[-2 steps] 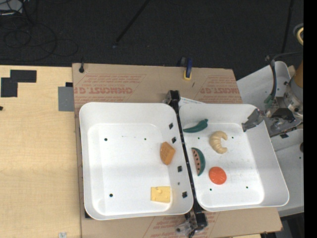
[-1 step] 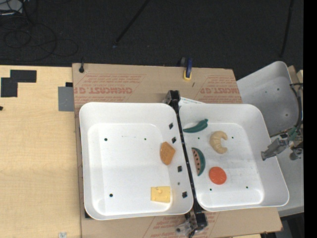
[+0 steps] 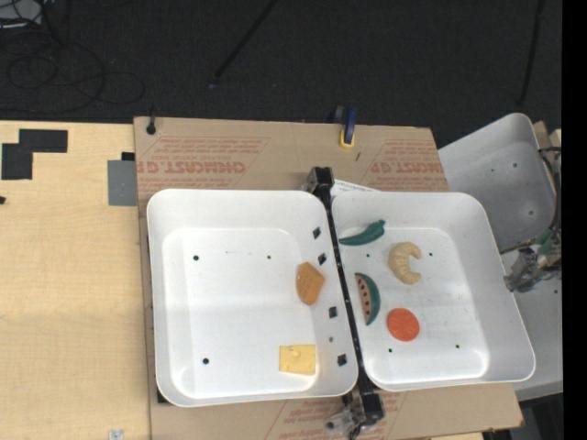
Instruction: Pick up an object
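1. Claw (image 3: 529, 269): you see it as a small grey metal cluster just off the right rim of the right bin, level with the bin's middle. Whether it is spread or pressed together you cannot tell, and nothing is seen in it.
2. Shallow white plastic right bin (image 3: 510, 348), four candidates for your pick:
   - beige crescent pastry toy (image 3: 405, 261), near the middle;
   - flat red-orange disc (image 3: 403, 324), toward the near edge, below the pastry;
   - watermelon slice toy with red flesh and green rind (image 3: 367, 298), by the left rim;
   - dark green curved pod (image 3: 362, 234), by the far left corner.
3. Shallow white plastic left bin (image 3: 174, 291), two candidates:
   - orange rounded lump (image 3: 310, 283), close to the right rim;
   - pale yellow square cheese block (image 3: 297, 359), at the near right corner.
4. Brown printed cardboard sheet (image 3: 238, 159), under both bins.
5. Blue and yellow clamp (image 3: 348, 126), on the cardboard's far edge.
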### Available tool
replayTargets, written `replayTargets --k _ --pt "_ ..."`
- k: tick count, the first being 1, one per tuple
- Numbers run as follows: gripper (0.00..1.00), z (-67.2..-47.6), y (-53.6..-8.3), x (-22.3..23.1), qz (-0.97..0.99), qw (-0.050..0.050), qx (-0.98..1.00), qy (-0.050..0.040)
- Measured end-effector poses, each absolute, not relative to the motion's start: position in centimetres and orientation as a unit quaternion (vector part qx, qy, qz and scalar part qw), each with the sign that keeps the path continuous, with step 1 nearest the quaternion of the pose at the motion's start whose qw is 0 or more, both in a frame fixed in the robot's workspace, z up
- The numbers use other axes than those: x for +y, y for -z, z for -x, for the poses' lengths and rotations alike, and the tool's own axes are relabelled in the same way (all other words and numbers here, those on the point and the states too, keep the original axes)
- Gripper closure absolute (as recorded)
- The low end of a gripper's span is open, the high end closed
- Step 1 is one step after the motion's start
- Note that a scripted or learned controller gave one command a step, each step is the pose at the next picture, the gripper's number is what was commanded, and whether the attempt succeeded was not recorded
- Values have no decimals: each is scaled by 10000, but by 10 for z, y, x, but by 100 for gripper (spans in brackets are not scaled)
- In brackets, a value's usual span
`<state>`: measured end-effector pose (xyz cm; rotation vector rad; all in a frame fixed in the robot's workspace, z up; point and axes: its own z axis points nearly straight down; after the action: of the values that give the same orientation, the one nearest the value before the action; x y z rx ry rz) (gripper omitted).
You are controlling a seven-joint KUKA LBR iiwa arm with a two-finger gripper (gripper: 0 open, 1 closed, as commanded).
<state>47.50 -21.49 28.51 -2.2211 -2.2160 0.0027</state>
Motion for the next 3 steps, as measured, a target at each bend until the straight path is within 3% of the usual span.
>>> replayTargets --k 2,3 --pt "100 -476 -311 -42 7038 25 -7104 -4" --pt "100 -491 -417 -12 7056 -33 -7086 36"
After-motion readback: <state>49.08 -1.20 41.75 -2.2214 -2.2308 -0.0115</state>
